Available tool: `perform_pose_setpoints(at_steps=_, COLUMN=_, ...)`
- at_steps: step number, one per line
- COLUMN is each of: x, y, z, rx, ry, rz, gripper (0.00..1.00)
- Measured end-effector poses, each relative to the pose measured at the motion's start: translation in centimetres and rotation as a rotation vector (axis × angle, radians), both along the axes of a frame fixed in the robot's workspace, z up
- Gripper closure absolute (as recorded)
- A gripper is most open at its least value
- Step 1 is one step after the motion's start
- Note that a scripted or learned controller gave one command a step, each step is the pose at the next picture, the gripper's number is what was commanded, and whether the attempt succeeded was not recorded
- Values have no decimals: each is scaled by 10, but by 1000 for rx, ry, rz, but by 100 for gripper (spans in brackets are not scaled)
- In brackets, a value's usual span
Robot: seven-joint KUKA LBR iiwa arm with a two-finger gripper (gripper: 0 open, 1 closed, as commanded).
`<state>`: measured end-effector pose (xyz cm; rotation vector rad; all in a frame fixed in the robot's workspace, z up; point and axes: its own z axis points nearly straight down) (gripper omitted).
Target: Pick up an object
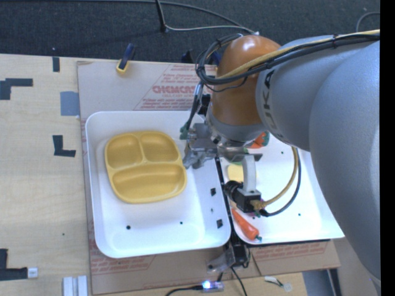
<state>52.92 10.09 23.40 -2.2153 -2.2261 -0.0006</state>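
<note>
You see the grey arm (333,97) entering from the right and covering much of the right side of the view; its orange band (244,73) sits above the wrist, over the divide between the two bins. Cables (290,45) run along the arm and loop down over the right bin.

The tabletop (37,190) carries a sheet of printed cardboard (166,88), and both shallow white bins rest on it side by side. The left bin (154,233) holds a yellow divided plate (145,165) with three compartments, lying flat in the bin's upper-left part, near its far and left walls. The right bin (308,221) is largely hidden by the arm. In it you see an orange carrot-shaped object (245,225) lying near the front-left corner, just beside the dividing wall, and a pale yellow object (235,172) under the wrist, partly covered.

The end effector (196,147) is over the right edge of the left bin, just beside the plate's right rim. The wrist hardware blocks your line of sight, so you cannot tell how it is set or whether anything is in it.

A small blue-and-yellow clip (125,59) lies on the cardboard's far edge.
</note>
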Motion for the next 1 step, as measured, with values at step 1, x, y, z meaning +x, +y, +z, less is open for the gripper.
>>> perform_pose_setpoints(at_steps=1, x=0, y=-2, z=0, rx=-1, ry=0, rz=-4, gripper=0)
